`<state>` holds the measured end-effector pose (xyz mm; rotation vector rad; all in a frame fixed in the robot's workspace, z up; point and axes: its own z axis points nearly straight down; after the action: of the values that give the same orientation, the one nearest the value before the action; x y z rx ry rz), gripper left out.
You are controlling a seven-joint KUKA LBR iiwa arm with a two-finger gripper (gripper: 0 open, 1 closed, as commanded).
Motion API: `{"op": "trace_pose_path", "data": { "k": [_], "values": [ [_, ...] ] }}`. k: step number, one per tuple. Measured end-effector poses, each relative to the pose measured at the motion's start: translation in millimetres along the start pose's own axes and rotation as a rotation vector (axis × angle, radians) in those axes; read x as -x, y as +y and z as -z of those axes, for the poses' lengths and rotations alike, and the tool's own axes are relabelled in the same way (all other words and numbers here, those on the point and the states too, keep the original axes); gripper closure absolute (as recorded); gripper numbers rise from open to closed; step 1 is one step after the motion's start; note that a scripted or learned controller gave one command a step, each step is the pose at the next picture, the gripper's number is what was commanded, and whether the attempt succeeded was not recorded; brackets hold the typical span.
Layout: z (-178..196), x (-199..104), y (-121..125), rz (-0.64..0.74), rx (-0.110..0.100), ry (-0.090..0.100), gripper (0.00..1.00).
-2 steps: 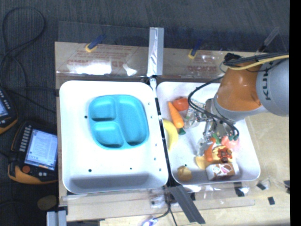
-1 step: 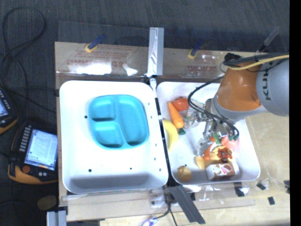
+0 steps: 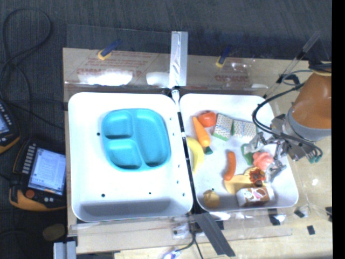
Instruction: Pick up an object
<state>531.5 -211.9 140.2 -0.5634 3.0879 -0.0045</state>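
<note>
End effector [image 3: 264,156] is down in the right bin [image 3: 291,196], right over a pinkish-red toy [image 3: 262,159] near its right wall, and honestly can't tell whether it has gripped anything. Left bin [image 3: 81,198] has a blue divided tray [image 3: 135,138], and a banana [image 3: 195,151] sits by the divider.

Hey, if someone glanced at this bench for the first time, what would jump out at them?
Probably the bright blue divided tray, alone in the left bin. Next, the jumble of toy food in the right bin: a carrot, a banana, a chili. The gripper reaches in over the right bin's right side.
</note>
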Motion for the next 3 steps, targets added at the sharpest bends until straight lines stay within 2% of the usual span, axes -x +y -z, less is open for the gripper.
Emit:
{"op": "trace_pose_path", "data": {
  "k": [1, 2, 3],
  "values": [
    [-29, -13, -1, -0.281, -0.029, -0.046, 0.00],
    [-51, 60, 27, -0.943, 0.000, -0.010, 0.00],
    [-51, 64, 28, -0.995, 0.000, -0.006, 0.00]
  ]
}}
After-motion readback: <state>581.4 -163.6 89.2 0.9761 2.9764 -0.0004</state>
